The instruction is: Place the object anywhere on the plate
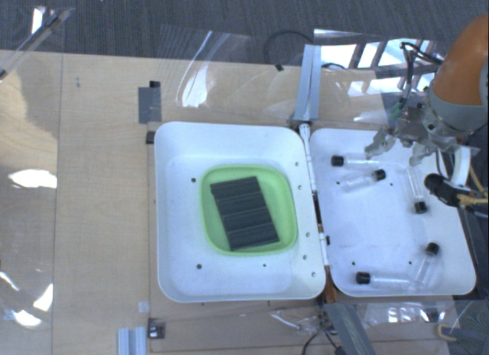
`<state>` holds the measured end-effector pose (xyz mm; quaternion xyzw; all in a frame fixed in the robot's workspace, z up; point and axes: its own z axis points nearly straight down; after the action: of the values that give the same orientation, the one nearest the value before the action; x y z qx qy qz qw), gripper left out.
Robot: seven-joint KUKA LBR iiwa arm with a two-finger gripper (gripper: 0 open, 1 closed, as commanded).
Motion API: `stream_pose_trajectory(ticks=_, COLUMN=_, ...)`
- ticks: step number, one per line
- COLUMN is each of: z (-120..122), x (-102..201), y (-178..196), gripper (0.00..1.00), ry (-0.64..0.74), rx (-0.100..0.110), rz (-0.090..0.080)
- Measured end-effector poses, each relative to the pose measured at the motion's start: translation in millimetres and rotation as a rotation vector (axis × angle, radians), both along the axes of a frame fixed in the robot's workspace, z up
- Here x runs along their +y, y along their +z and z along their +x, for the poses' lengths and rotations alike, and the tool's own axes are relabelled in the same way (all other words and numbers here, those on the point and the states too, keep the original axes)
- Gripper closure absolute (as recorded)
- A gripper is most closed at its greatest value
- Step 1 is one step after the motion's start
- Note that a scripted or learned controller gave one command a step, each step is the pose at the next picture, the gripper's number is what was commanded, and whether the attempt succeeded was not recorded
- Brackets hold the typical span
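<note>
Two white bins sit side by side on the counter (92, 193); the left bin (176, 269) holds a green plate (284, 207), and a dark ribbed block (244, 213) lies flat on the plate, tilted a little against the bin's edges; the right bin (390, 224) holds several clear vials with black caps, scattered; one vial (353, 162) lies near the upper left corner, another (365, 179) just below it, one (415, 192) toward the right side, one (426, 263) at the lower right, and one (380, 279) along the bottom edge; the arm (462, 71), orange above grey, enters at the upper right; its end effector (399, 147) hangs over the top edge of the right bin with the fingers (377, 146) spread apart and nothing between them; the vials all rest on the bin floor, apart from the plate.
</note>
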<state>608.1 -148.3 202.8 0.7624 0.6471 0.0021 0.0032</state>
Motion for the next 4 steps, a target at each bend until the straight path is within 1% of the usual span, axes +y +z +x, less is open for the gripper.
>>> stream_pose_trajectory(ticks=1, z=-50.2, x=-32.8, y=87.3, gripper=0.00, ry=-0.112, rx=-0.003, rz=0.000)
stream_pose_trajectory(ticks=2, z=-44.1, x=-41.3, y=51.6, gripper=0.00, ry=-0.135, rx=0.003, rz=0.001)
stream_pose_trajectory(ticks=3, z=-64.5, x=-49.7, y=96.9, gripper=0.00, ry=-0.206, rx=-0.003, rz=0.000)
stream_pose_trajectory(ticks=4, z=-68.0, x=-29.0, y=68.0, gripper=0.00, ry=-0.280, rx=0.002, rz=0.003)
